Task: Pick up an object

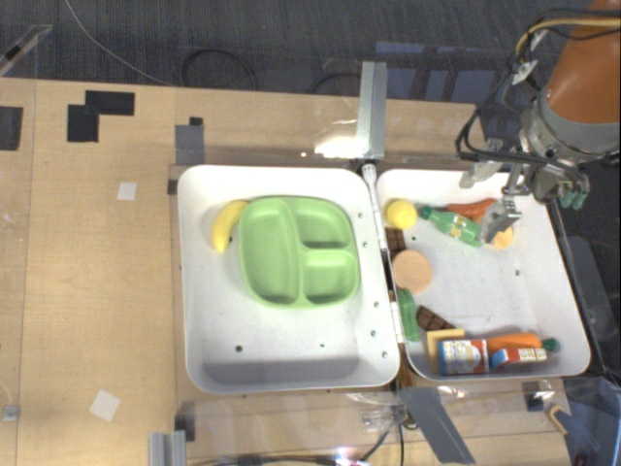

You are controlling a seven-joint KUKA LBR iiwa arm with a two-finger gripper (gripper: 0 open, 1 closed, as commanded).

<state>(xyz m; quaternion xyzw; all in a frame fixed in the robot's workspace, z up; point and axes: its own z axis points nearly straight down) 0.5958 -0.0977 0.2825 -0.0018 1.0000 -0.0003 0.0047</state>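
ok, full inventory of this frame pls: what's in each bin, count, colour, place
bins: 2, white, side by side on the bench
plate: 1, green, divided, middle of left bin
banana: 1, yellow, left bin, at plate's left edge
ball: 1, yellow, right bin, upper left
bottle: 1, green, lying down, right bin, upper part
carrot: 1, orange, just above bottle
disc: 1, tan, right bin, left side
box: 1, blue-orange, right bin, front edge
arm: 1, grey and orange, upper right
pincer: 1, grey, by the bottle's right end

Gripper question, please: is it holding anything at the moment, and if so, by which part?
Nothing is held. The gripper hangs open above the right bin, beside the green bottle, with nothing between its fingers.
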